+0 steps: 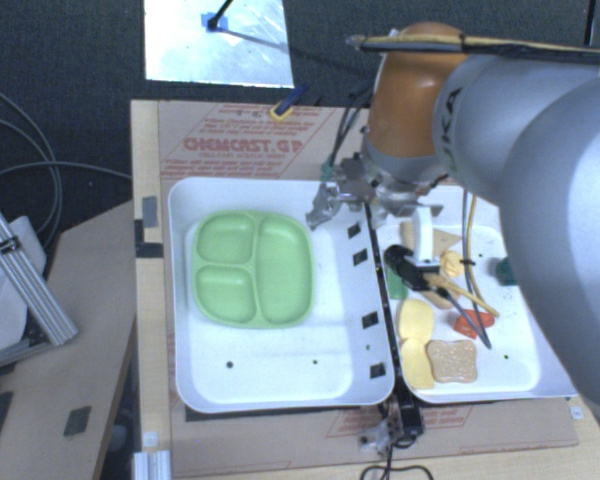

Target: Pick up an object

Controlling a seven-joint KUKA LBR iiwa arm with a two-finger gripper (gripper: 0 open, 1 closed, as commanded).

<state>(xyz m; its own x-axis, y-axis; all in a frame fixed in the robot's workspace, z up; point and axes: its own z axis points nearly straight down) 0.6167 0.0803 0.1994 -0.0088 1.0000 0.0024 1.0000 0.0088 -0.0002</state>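
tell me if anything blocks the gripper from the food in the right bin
Nothing visible stands between them. The gripper hangs above the far edge of the left bin, just left of the divider. The toast and yellow pieces lie uncovered in the right bin, below and right of it.

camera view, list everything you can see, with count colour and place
bins: 2, white, side by side on the bench
divided plate: 1, light green, in the left bin
toast slice: 1, brown, near front of right bin
yellow pieces: 2, pale yellow, right bin beside the divider
utensils: several, black, yellow, orange, piled mid right bin; exact count unclear
cardboard sheet: 1, tan with red print, under the bins
arm: 1, grey with orange band, from the right
gripper: 1, metal, above the left bin's far right corner
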